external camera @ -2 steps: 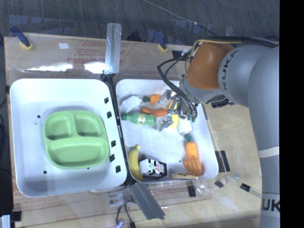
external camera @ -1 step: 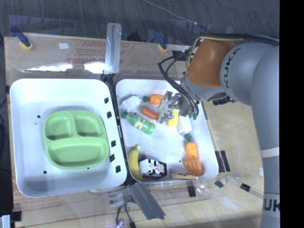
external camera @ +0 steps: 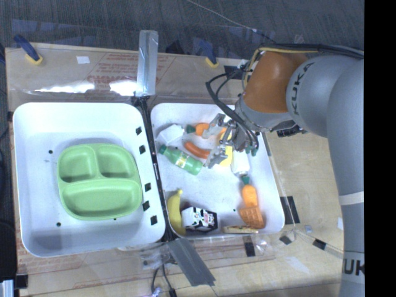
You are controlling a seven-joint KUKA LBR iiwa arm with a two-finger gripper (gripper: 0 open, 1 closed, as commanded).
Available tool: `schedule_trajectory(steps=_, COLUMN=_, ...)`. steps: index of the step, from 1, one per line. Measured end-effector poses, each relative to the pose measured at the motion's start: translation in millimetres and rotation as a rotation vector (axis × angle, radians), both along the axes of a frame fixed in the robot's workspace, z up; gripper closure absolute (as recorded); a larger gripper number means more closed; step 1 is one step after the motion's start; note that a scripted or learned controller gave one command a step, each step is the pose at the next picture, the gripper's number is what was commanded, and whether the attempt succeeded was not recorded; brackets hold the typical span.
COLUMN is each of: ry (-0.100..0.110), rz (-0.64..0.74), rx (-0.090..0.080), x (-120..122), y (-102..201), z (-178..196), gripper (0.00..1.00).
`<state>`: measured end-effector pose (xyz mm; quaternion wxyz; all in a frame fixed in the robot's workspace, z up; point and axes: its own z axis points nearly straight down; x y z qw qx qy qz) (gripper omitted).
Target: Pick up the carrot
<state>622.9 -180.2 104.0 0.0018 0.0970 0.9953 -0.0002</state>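
Nearest me in the right bin [external camera: 272,184]: banana [external camera: 174,210], then the carrot [external camera: 249,197] by the right wall. My end effector [external camera: 221,142] hangs farther back, above and left of the carrot, well apart from it. I cannot tell its opening. Green plate [external camera: 98,180] fills the left bin [external camera: 31,166].

Bench [external camera: 309,166], two white bins [external camera: 37,166] side by side
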Motion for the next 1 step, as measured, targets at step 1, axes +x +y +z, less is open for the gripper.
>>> schedule_trajectory(steps=1, ry=0.003, rz=-0.329, rx=0.002, x=-27.2, y=-28.4, z=-10.9, gripper=0.00)
